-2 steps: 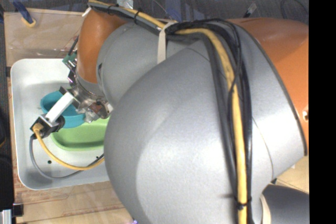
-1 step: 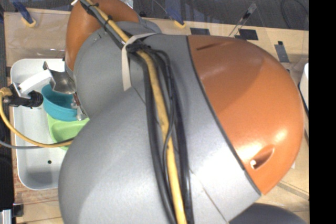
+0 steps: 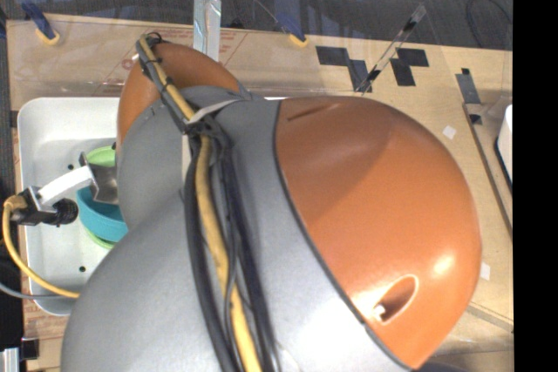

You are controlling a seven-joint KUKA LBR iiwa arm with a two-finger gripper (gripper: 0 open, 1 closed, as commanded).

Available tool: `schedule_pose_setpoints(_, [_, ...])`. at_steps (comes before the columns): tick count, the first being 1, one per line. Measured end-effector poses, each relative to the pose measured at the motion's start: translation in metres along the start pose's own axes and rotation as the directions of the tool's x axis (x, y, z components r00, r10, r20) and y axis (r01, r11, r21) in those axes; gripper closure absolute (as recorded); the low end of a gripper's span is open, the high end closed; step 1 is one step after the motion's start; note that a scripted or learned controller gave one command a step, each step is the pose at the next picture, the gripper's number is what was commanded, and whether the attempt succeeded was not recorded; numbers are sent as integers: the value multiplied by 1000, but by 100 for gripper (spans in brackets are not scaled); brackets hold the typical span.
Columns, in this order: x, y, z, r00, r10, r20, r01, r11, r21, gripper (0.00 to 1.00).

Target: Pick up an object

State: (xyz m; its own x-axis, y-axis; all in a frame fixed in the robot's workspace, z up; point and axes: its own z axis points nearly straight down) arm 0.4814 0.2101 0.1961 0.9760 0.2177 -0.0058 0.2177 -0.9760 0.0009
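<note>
Over the bench (image 3: pixel 436 91), the arm (image 3: pixel 261 274) covered most of the camera view, leaving bare only a strip of the bin (image 3: pixel 39 122) at the view's left, along its far and left walls. At the arm's edge the gripper (image 3: pixel 106 180) sat low in that bin, between a green thing (image 3: pixel 102 157) and a teal thing (image 3: pixel 103 222), close against both. Whether it was apart or together could not be told. Open white floor lay toward the bin's left wall.
</note>
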Motion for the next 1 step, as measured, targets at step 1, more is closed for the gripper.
schedule_pose_setpoints(1, [-5,-1,1,1000,-7,-3,7,1000,1,100])
